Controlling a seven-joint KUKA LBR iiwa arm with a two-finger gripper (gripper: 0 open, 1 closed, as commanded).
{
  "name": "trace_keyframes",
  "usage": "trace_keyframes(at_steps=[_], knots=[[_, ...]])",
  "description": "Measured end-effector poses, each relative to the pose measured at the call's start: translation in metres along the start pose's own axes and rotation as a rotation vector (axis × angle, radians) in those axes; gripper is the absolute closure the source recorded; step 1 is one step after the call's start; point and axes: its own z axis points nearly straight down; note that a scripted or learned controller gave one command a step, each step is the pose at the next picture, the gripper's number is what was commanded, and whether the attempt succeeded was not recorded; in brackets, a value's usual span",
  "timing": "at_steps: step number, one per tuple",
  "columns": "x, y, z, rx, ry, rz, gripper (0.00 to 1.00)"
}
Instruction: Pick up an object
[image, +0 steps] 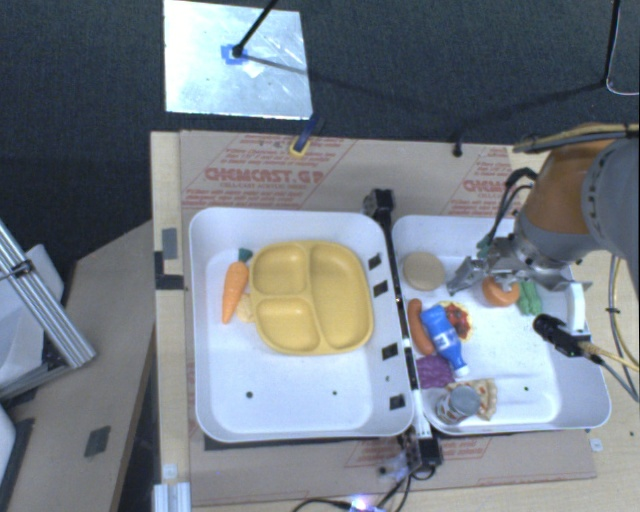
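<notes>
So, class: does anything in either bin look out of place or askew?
Mildly: the toy carrot lies on the left bin floor beside the yellow divided plate, not in a compartment. Nothing looks spilled or damaged.

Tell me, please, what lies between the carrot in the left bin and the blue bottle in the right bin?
In the camera view, the yellow tray lies between the carrot and the bottle, along with the bins' adjoining rims.

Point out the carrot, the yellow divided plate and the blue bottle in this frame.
carrot (233, 289), camera view, on the middle of its orange body.
yellow divided plate (352, 318), camera view, on its right-hand rim.
blue bottle (441, 334), camera view, on the middle of its blue body.
</notes>
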Motion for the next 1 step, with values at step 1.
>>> trace_keyframes(at_steps=[1], knots=[[0.0005, 0.0027, 0.0185, -0.008, -0.001, 0.0, 0.0]])
